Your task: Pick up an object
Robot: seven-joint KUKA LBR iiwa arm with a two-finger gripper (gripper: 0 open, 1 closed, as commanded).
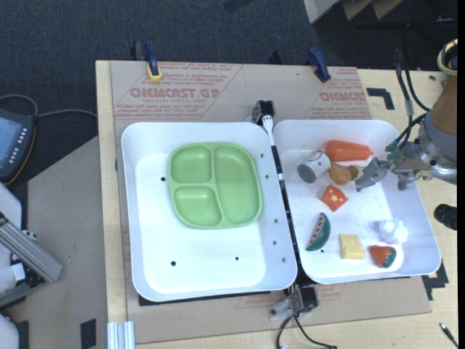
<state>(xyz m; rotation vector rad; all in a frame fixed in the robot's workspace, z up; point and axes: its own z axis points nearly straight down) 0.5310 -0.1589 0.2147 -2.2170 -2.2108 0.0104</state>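
Observation:
The right bin (407, 140) holds several toy foods. An orange carrot (347, 150) lies at the back, with a grey cup (312, 169) and a brown piece (341, 173) just in front of it. A red block (334, 197) sits mid-bin. Along the front lie a watermelon slice (318, 233), a yellow cheese block (352, 246), a small white object (392, 230) and a red-and-green fruit (383, 256). My gripper (385, 179) hangs over the bin's right side, open, with only white bin floor between its fingers. Its left finger (367, 177) is close beside the brown piece.
The left bin (145, 217) carries a green divided plate (216, 184). A black hinge strip (277, 187) runs between the bins. Blue clamps (152, 58) hold the board at the back edge, and cables trail at the right.

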